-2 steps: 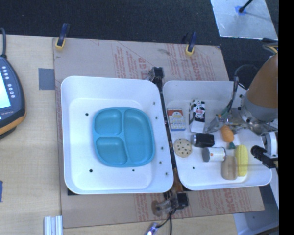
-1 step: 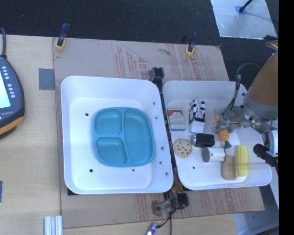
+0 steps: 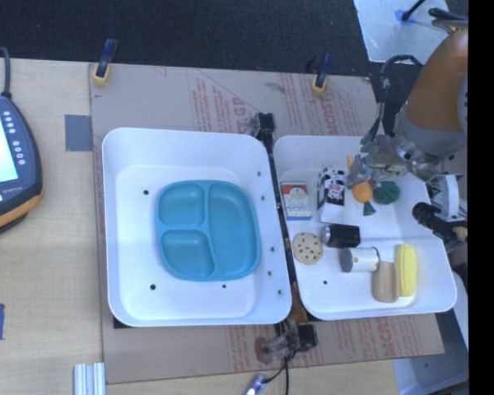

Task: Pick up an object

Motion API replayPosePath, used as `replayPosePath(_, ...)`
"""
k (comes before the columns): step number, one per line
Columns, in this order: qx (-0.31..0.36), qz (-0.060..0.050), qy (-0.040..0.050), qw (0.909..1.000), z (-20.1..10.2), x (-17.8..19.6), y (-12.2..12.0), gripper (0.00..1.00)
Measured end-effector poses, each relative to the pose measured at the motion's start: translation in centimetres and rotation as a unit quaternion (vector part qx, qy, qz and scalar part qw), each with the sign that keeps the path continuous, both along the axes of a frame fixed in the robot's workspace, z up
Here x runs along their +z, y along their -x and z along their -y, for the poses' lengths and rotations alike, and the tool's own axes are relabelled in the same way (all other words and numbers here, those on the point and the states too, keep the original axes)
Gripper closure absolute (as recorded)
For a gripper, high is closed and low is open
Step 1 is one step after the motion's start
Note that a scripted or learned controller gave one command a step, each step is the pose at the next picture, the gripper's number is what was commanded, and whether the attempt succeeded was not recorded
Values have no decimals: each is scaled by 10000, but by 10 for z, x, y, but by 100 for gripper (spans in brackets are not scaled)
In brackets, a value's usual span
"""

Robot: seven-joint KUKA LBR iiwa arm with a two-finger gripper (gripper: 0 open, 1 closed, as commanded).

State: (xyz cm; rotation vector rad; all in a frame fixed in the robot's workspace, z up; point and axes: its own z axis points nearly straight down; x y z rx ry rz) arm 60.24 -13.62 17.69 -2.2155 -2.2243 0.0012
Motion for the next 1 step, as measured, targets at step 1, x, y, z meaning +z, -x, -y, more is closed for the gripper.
replayPosePath(1, 15, -15, 7, 10000, -70, 36, 48, 100)
